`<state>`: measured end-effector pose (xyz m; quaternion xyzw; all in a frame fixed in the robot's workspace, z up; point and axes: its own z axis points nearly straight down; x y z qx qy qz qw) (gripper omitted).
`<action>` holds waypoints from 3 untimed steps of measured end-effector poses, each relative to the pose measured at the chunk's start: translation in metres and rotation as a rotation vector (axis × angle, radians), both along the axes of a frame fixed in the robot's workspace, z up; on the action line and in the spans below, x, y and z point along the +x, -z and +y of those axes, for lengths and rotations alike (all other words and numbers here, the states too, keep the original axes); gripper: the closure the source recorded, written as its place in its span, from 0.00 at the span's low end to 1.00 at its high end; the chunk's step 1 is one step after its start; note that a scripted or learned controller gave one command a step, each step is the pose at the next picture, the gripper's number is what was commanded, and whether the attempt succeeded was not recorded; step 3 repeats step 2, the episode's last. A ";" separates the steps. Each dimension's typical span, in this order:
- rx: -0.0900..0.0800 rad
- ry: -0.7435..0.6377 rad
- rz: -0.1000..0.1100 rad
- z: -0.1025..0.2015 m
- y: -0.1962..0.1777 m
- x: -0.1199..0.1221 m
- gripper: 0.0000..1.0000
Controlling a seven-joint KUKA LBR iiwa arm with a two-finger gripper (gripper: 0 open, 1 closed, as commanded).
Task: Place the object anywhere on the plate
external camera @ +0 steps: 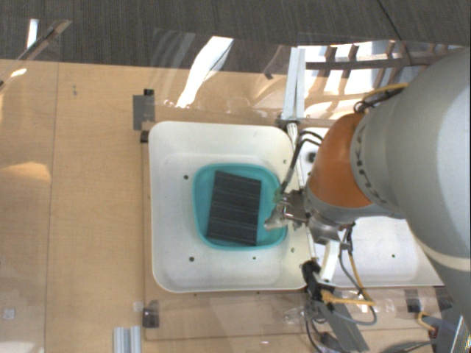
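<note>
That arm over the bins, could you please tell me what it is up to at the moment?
The arm reaches in over the left bin. A dark ribbed slab lies flat on the teal plate in that bin. The end effector sits at the plate's right edge, beside the slab. Judging by this, the slab is already on the plate.

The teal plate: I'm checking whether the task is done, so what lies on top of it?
A dark ribbed rectangular object lies flat on the teal plate, inside the left white bin. The plate's middle is covered by it, and the gripper hides the right rim.
</note>
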<state>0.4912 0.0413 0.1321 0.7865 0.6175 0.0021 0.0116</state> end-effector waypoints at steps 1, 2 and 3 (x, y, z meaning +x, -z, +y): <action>0.015 -0.040 0.012 -0.057 -0.053 0.012 0.00; 0.018 0.088 0.013 0.042 -0.062 -0.003 0.00; 0.018 0.088 0.013 0.042 -0.062 -0.003 0.00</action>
